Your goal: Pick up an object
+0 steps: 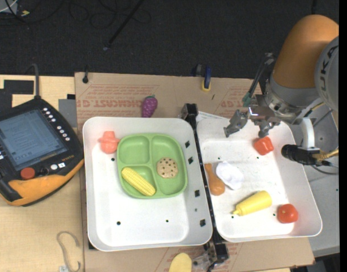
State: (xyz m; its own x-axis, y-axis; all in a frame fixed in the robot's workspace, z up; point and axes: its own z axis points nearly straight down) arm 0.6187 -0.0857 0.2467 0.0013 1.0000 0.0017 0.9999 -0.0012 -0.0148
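Robotics lab — teach pendant (31, 146), cardboard-covered bench (133, 95), loose cables (26, 1)

Arm reaches in from the right, gripper (249, 127) hanging low, fingers apparently spread with nothing between them.

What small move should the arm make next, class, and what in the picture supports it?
Probably lower the gripper slightly toward the orange-red piece. The fingers look spread with nothing between them, they hang over the right bin's far edge, and that piece lies closest, apart from other items.
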